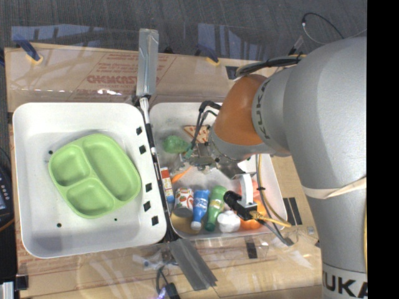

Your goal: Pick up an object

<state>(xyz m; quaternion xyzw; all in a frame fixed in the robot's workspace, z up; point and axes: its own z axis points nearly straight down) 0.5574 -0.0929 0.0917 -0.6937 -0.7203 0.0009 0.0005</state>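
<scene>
The big grey arm (pixel 324 136) reaches down into the right white bin (pixel 163 120); its gripper (pixel 202 157) hangs over the small toys, and whether it grips anything I cannot tell. Nothing looks lifted yet.

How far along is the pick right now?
Done: the arm is lowered into the right bin, over its clutter. In hand: nothing visibly held; the gripper is hidden under the wrist. Left: grasping and lifting something, such as the blue bottle or green bottle.

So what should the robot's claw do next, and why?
Probably go down a little onto the pile. The claw hangs over the right bin, near the green toy, with the blue bottle and green bottle lying closer to us, and I see nothing held.
</scene>
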